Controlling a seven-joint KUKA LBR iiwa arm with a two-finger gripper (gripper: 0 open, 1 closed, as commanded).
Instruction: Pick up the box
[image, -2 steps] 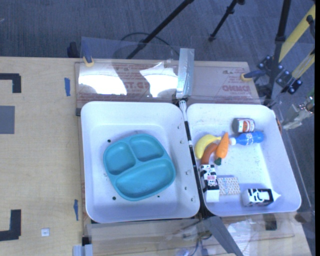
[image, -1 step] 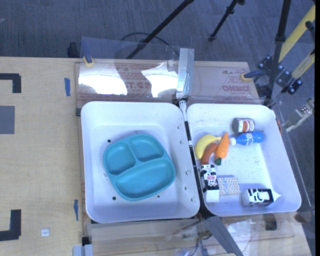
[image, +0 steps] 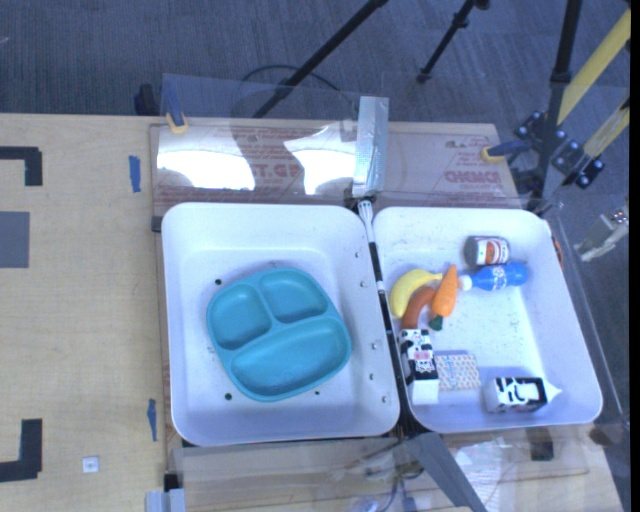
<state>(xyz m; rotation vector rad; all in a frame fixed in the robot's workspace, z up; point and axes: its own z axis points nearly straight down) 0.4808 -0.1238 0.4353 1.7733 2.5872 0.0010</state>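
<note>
Two white bins side by side on the table (image: 70, 300), left bin (image: 190, 400) and right bin (image: 570, 340) touching along the middle seam. Sitting in the left bin, a teal divided plate (image: 278, 333), pretty much centred and flat. Way busier on the right. Up at the far end, a small can (image: 487, 250) lying on its side, and just near of it a blue bottle (image: 497, 277), also lying down, cap end pointing left. Left of those, a banana (image: 410, 290) with a carrot (image: 445, 292) tucked against its right side, touching. Then along the near-left part of that bin, hard by the seam, a black-and-white carton (image: 417, 352), and right beside it the box (image: 457, 371): flat, lying down, speckled reddish pattern on top, roughly near-centre of the right bin. Looks like the box touches the carton, but too blurry to swear to it. Just near-left of the box, a little white block (image: 425, 392). Off to the near-right corner, a second black-and-white carton (image: 518, 393) on its side, apart from the box. Beyond the bins, a glare-covered clear sheet (image: 260, 160) over cardboard.
</note>
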